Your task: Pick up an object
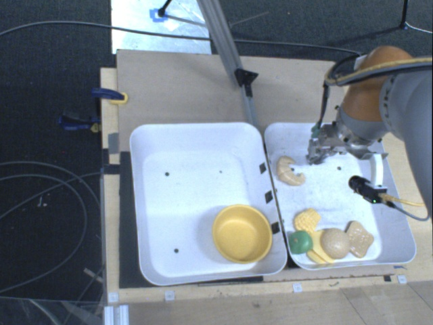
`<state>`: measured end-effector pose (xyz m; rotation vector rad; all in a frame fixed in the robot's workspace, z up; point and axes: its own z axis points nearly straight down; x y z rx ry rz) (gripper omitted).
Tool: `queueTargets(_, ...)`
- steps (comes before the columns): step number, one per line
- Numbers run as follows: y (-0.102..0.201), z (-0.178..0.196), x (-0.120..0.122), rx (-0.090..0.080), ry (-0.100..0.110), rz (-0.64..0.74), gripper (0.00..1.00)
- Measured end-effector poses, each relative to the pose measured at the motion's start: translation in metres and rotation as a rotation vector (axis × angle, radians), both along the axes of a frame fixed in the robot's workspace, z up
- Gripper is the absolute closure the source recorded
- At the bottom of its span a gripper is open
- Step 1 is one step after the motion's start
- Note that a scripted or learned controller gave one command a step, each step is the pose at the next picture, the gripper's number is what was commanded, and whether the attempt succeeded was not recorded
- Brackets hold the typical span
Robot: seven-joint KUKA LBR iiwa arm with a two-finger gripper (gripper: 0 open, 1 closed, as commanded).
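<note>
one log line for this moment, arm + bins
gripper: low over right bin, beside pale croissant-like piece | held: nothing seen | left bin: yellow bowl

Arm cut off at right edge; claw too small and blurred to read.

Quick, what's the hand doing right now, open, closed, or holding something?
Hand: cannot be told whether open or closed; it hangs low in the right bin, nothing seen in its grip, just right of the pale pastry piece.
</note>
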<state>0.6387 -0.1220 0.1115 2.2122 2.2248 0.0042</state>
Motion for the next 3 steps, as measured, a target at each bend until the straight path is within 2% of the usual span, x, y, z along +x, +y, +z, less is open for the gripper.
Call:
queueTargets(2,-0.003,0.088,0.005,0.0,-0.001,0.001,1.0)
queueTargets(3,-0.003,0.103,0.006,0.001,0.001,0.002,1.0)
